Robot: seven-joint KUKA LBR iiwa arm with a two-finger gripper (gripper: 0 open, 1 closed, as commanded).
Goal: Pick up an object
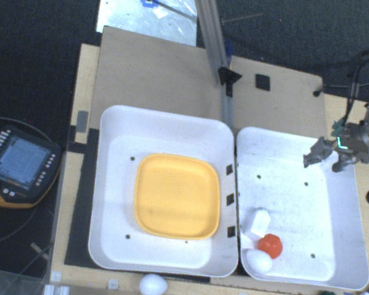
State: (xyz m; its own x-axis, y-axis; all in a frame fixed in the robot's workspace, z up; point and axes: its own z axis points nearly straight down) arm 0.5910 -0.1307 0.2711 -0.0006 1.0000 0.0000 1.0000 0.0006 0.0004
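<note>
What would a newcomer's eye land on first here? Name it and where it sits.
The yellow square plate stands out first, lying flat in the middle of the left bin. Next comes the small cluster at the near left corner of the right bin: a red ball between a white block and a white egg-shaped object. The gripper hovers over the far right part of that bin, with nothing between its open fingers.
</note>
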